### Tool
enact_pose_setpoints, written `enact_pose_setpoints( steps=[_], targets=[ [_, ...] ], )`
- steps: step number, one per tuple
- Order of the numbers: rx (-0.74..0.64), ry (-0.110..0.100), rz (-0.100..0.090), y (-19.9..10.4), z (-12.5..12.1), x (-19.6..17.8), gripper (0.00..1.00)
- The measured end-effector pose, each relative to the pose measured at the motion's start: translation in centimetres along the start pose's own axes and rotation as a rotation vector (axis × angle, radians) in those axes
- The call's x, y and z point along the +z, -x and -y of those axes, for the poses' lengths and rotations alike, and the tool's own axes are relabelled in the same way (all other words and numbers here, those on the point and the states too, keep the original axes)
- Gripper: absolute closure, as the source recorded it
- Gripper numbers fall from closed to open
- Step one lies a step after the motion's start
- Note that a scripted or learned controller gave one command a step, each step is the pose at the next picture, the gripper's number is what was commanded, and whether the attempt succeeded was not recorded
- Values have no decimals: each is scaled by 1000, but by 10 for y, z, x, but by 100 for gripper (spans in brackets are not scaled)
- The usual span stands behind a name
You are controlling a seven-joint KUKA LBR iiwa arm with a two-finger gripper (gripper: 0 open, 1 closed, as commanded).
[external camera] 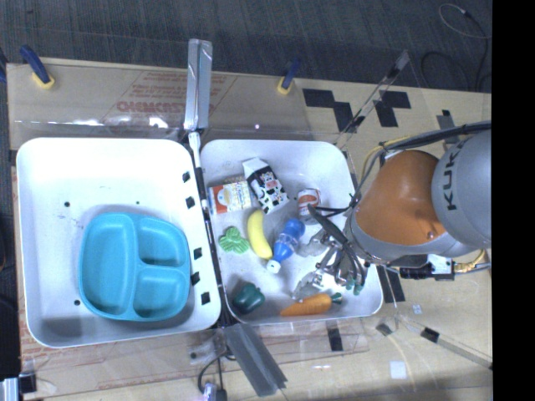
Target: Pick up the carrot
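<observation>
The orange carrot (308, 307) lies flat in the right bin (334, 155), close to its front wall, with its tip pointing left. My gripper (324, 284) hangs low in the bin's front right part, directly over the carrot's thick right end and touching or nearly touching it. The grey arm with its orange band (399, 200) reaches in from the right over the bin's right wall. The carrot rests on the bin floor.
A yellow banana (258, 234), a blue bottle (288, 237), a green toy (235, 241), a dark green pepper (247, 296), a milk carton (265, 186), an orange box (230, 197) and a small can (308, 197) share the right bin. A blue divided plate (134, 266) sits in the left bin.
</observation>
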State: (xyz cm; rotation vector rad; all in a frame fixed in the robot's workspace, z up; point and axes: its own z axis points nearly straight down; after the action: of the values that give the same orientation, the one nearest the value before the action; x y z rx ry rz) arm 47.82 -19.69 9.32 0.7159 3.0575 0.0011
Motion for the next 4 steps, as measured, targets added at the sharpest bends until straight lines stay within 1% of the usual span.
enact_pose_setpoints(
  steps=[1,2,3,4],
  targets=[
    [-5,0,0,0,-1,-10,100],
    [-5,0,0,0,-1,-10,0],
    [140,-1,1,28,-9,1,0],
    [-276,3,16,10,8,-3,0]
  ],
)
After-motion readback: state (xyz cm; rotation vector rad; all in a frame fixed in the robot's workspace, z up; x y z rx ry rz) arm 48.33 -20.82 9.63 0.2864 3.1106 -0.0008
